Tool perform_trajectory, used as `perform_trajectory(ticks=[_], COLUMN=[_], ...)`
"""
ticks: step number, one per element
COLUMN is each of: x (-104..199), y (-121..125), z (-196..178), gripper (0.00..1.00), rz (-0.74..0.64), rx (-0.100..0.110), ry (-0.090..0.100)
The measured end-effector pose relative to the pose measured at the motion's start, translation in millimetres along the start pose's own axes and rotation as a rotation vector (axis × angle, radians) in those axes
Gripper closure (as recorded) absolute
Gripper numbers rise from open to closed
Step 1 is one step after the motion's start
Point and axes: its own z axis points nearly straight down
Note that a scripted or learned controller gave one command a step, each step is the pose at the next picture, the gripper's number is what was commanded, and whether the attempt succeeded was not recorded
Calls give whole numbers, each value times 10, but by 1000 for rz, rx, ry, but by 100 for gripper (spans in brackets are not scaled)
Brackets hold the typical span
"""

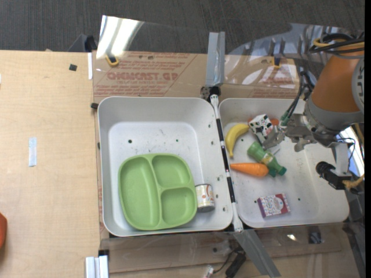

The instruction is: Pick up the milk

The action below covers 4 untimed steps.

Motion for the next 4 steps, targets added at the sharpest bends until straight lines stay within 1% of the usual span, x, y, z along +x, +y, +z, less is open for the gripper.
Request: perform_trajectory(ticks=[1,2,3,4], x=[132,150,141,142], y=[-837,-835,-838,-838], z=[748,745,667,667], gripper=[0,0,100,0], rz=[-201,-198,-194,-195], rx=[0,-1,1,1], ry=[2,1,1,1])
